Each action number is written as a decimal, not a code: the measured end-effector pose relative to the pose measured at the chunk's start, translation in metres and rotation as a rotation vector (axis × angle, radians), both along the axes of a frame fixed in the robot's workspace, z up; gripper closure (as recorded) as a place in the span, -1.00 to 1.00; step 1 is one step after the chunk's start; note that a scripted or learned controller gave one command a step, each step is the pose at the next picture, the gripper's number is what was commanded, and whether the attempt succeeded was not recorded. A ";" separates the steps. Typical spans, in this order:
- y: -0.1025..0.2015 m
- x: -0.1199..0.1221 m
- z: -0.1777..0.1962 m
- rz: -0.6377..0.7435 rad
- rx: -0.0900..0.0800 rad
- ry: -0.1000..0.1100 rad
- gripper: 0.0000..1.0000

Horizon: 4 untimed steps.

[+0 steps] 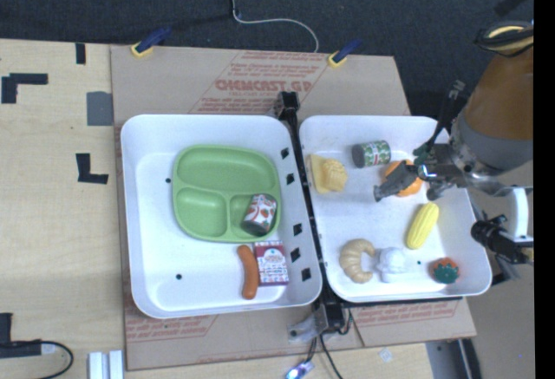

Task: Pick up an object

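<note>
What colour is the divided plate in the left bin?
Light green, as the camera view shows the divided plate.

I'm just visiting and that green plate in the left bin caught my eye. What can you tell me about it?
The green plate is a light green tray with rounded corners, plastic by the look of it, split by raised ridges into three compartments: one wide section along the top and two smaller ones below. It lies flat on the floor of the left bin, toward its upper half. A small red-and-white patterned packet sits in its lower right compartment, leaning over the plate's edge. The other two compartments hold nothing.
</note>
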<state>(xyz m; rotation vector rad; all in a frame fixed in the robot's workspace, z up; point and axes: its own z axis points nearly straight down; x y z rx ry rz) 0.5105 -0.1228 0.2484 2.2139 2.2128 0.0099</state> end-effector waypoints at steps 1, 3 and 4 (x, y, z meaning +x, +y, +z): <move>0.062 -0.027 0.074 0.008 0.005 0.007 -1.00; 0.156 -0.027 0.109 0.013 0.006 0.011 1.00; 0.211 -0.026 0.191 0.010 0.007 0.005 1.00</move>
